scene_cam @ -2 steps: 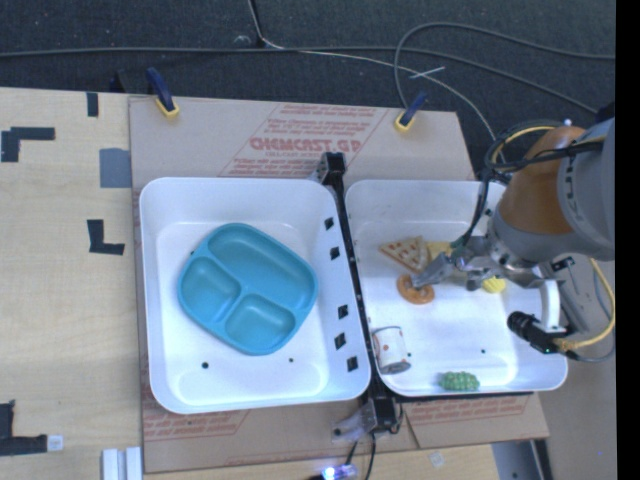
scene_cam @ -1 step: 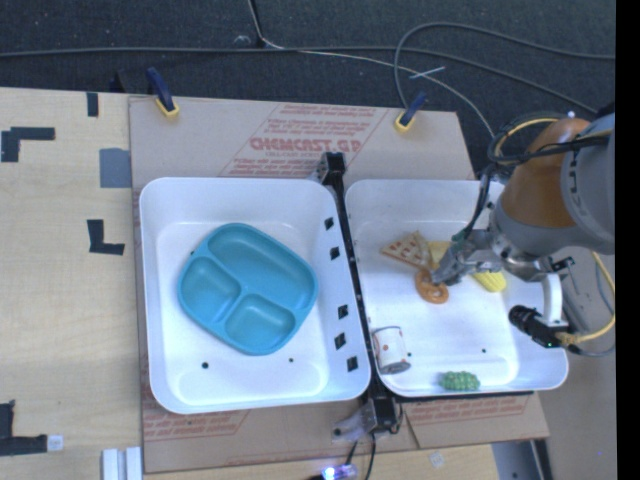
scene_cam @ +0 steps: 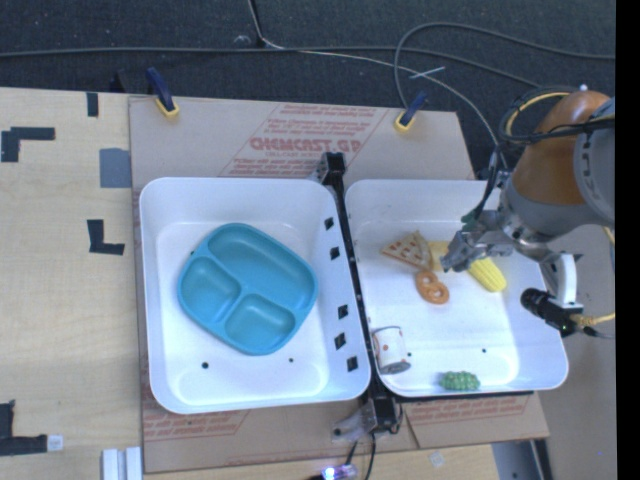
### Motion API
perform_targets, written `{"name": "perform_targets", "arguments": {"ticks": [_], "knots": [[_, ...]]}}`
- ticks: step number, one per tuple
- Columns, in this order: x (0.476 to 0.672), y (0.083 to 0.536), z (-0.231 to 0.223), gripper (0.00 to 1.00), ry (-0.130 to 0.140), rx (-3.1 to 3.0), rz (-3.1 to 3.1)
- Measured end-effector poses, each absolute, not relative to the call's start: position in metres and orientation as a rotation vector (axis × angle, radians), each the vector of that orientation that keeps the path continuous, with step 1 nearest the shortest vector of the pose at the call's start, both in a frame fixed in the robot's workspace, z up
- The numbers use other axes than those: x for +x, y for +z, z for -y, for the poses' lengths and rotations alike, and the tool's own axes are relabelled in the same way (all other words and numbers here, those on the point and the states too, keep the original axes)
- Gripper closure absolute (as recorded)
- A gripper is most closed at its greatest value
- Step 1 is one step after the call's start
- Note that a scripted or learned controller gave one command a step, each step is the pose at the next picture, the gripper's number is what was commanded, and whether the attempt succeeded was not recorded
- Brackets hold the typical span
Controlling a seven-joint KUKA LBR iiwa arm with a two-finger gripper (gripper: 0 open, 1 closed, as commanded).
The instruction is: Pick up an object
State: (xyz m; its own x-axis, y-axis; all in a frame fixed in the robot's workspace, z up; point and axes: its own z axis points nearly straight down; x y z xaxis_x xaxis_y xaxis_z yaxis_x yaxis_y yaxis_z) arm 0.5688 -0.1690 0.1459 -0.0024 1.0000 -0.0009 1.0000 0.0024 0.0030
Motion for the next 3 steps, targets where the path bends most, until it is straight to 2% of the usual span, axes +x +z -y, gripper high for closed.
{"name": "perform_targets", "arguments": {"ticks": [2,3], "knots": [[0.584,0.252,0.175,1.0,0.003,2.217,-2.219],[0.575,0.246,0.116,1.0,0.0,2.216,-2.229]]}}
